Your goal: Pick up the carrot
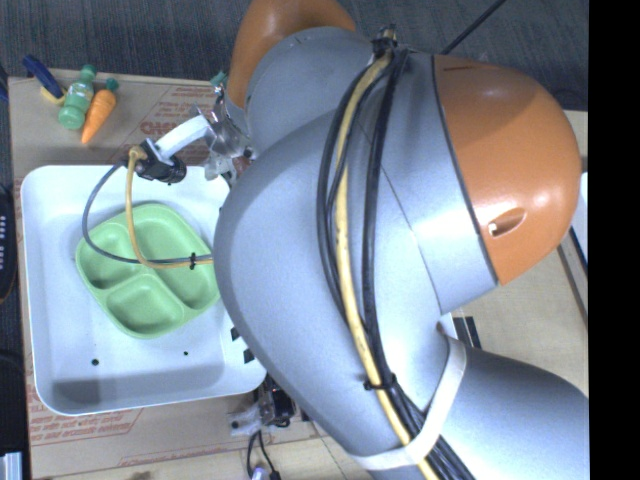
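Observation:
The carrot, orange with a green top, lies on the brown bench beyond the far left corner of the left bin, outside it. My arm's grey and orange body rises close to the camera and covers the middle and right of the view. Metal parts of my gripper stick out from under the arm near the bin's far rim, well to the right of the carrot and apart from it. Nothing is seen held.
A green bottle lies touching the carrot's left side, with a blue and yellow item just beyond. A green divided plate sits in the left bin. Black and yellow cables loop over the plate.

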Motion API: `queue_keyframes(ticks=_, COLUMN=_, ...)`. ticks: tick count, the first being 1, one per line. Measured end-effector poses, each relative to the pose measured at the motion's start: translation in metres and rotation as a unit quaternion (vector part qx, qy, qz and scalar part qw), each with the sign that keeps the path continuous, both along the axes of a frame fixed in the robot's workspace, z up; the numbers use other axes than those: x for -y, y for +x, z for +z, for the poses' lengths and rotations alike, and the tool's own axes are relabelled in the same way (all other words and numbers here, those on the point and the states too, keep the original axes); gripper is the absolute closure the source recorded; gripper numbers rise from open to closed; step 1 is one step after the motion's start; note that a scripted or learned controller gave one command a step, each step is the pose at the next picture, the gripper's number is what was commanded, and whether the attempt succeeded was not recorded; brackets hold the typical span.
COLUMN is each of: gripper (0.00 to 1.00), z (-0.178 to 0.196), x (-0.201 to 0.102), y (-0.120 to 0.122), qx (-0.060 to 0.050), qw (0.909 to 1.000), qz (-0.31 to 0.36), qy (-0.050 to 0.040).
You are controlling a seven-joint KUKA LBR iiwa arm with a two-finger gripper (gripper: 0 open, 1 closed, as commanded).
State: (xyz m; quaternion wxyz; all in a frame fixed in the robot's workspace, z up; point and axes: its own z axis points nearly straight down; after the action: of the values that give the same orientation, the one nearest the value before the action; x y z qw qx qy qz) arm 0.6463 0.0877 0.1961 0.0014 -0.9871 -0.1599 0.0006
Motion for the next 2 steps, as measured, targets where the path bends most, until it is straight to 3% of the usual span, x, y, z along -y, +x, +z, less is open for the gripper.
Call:
queue_keyframes(ticks=1, gripper=0.00, z=-0.005, x=-0.030, y=-0.060, qx=-0.006, qw=0.9918, qz=0.127, qy=0.0022)
queue_keyframes(ticks=2, gripper=0.00, z=-0.089, x=-0.018, y=-0.109, qx=-0.007, qw=0.9885, qz=0.151, qy=0.0030)
